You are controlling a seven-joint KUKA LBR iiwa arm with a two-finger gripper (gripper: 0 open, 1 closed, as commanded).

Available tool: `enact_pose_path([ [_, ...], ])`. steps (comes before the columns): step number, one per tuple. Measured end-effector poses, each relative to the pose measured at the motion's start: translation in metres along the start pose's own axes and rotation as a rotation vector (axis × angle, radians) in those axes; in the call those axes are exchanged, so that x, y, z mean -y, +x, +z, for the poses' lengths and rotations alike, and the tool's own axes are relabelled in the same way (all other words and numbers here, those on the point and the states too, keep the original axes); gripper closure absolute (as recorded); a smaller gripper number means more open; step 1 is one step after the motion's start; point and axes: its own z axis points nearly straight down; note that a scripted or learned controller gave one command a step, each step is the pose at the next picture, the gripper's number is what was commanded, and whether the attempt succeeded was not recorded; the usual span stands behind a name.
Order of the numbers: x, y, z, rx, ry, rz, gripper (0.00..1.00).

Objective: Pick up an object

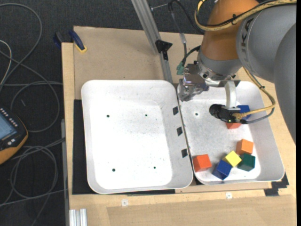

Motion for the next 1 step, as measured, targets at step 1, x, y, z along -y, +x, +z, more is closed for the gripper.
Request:
enact_pose_path([
  [1, -0.0169, 0.0544, -0.0009, 0.0, -0.003, 0.001, 1.0],
])
